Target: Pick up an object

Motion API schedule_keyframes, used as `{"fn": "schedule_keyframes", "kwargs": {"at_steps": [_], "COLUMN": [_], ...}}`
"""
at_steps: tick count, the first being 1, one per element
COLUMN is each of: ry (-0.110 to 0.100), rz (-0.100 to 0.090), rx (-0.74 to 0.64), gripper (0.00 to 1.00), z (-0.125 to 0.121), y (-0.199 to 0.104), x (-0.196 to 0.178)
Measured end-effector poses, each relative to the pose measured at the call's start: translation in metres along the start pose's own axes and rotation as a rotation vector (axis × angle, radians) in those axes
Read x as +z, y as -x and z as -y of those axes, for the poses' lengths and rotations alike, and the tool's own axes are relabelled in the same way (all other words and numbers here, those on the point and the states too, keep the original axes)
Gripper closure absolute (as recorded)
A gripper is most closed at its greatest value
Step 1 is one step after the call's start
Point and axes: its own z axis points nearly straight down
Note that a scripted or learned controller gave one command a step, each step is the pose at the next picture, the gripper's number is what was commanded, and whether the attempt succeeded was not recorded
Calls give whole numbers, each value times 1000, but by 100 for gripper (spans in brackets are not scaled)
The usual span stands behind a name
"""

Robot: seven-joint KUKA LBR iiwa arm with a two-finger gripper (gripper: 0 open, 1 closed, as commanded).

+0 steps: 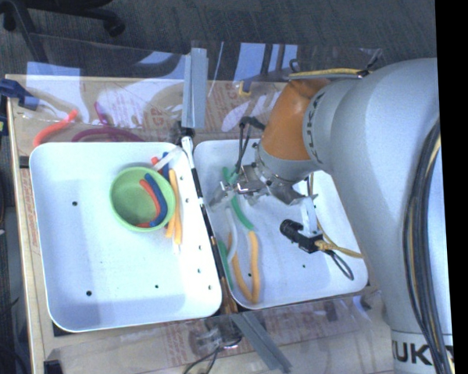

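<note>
Reaching into the right bin (301,282), gripper (235,187) low above a green strip (241,211), open or closed impossible to tell, orange curved piece (255,267) nearby, green bowl (137,200) in the left bin (89,260)

Two bins side by side on the bench (125,348), the left bin (90,268) and the right bin (302,284). In the left bin, close to its right wall, a bowl (129,199), with bent pieces (151,196) inside it. Just right of the bowl, sticks (174,217) between bowl and wall. In the right bin, along its left side, a long strip (240,211) toward the back and a second strip (254,267) toward the front. Right above the long strip, the gripper (235,187).
</note>
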Motion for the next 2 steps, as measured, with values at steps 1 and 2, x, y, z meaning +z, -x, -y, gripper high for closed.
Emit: {"fn": "schedule_keyframes", "kwargs": {"at_steps": [1, 2], "ry": [1, -1], "rz": [0, 0], "rx": [-3, -100], "gripper": [100, 100], "z": [-1, 19], "y": [-1, -24], "x": [-10, -119]}}
